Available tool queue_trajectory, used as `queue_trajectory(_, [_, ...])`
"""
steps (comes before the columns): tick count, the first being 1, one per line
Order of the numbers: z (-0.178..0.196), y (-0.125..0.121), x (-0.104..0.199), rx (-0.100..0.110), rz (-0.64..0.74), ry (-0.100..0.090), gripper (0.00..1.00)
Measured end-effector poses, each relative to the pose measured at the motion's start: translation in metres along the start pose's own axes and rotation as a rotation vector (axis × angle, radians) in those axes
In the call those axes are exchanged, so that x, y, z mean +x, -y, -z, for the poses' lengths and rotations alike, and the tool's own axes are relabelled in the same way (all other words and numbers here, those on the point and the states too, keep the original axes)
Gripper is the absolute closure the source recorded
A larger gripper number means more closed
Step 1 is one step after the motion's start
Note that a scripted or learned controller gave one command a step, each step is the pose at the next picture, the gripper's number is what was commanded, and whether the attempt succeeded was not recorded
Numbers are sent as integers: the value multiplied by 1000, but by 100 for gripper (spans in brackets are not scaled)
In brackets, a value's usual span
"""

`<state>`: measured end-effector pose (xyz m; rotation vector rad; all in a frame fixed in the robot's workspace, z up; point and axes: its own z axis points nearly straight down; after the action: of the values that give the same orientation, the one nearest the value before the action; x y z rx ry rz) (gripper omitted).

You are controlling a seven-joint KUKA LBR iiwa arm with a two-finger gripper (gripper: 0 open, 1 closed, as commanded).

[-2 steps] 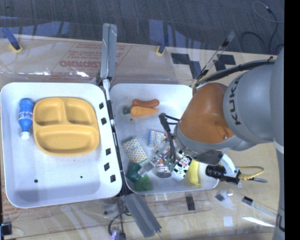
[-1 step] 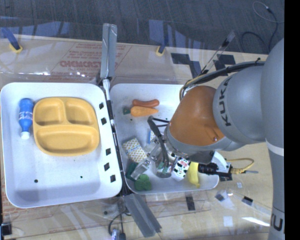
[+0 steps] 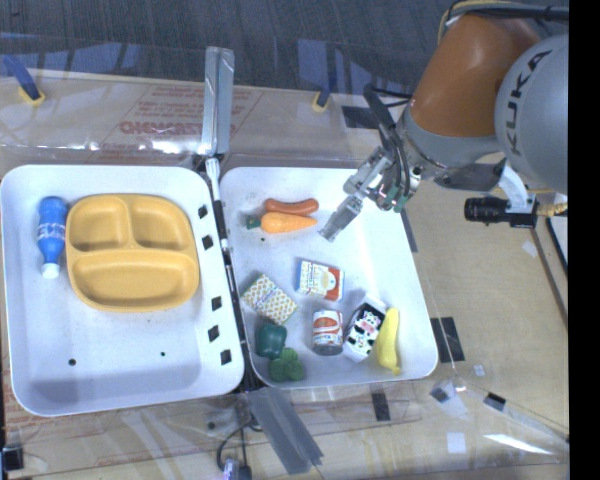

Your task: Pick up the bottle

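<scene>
— So, where is the bottle (image 3: 50,235)?

— It lies in the left bin (image 3: 40,393), along that bin's left wall. It is blue with a white cap, and the cap end points toward the near side. Just to its right, close beside it, sits a yellow divided plate (image 3: 132,250) with three compartments.

— And the tool (image 3: 338,222)?

— Well apart from the bottle, over the right bin (image 3: 417,298), near its far right part. It hangs at a slant from the grey arm (image 3: 500,78), which reaches in from the right with its orange band above the wrist. Its tip points down and to the left, toward a carrot (image 3: 287,224) and a sausage (image 3: 291,207) that lie side by side at the far end of that bin.

— Is it gripping anything?

— Nothing shows between its fingers; whether they are spread or closed, I cannot tell from this angle.

— What else is in the right bin?

— A small juice carton (image 3: 319,279) in the middle, a patterned packet (image 3: 269,298) to its left, a can (image 3: 327,332) nearer, a cow-print carton (image 3: 364,331) beside it touching a banana (image 3: 389,340), and a green pepper (image 3: 271,341) with a piece of broccoli (image 3: 287,368) at the near edge.

— And the bins themselves?

— They sit side by side on the tabletop (image 3: 500,298).
</scene>
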<state>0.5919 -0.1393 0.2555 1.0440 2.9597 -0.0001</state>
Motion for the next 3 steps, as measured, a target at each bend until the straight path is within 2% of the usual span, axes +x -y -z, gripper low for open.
queue_trajectory(1, [-164,38,108,3,-185,-6,0])
queue_trajectory(2, [-63,-24,54,1,-138,-2,0])
queue_trajectory(3, [-164,18,74,1,200,-5,0])
